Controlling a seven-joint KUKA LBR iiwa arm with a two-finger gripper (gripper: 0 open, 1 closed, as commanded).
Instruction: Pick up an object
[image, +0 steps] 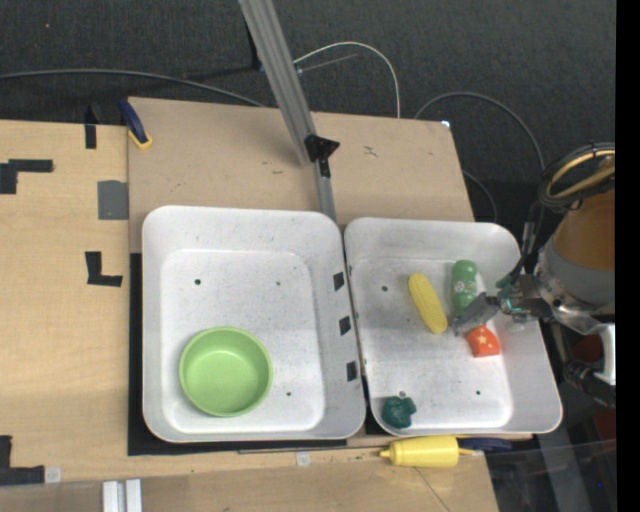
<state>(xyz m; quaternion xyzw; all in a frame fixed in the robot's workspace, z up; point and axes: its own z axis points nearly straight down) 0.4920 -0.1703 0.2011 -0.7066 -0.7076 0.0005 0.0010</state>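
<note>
Two white bins sit on the desk. My hand (478, 316) hangs low in the right bin (520, 400), between the yellow corn (427, 303), green bottle (463, 283) and orange block (485, 343). I cannot tell its grip.

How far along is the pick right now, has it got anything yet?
Nothing looks lifted yet. The gripper is down in the right bin, among the yellow corn, green bottle and orange piece, all lying on the bin floor. Its grip is too unclear to judge. Left to do: closing on one thing and raising it. The green bowl sits in the left bin.
</note>
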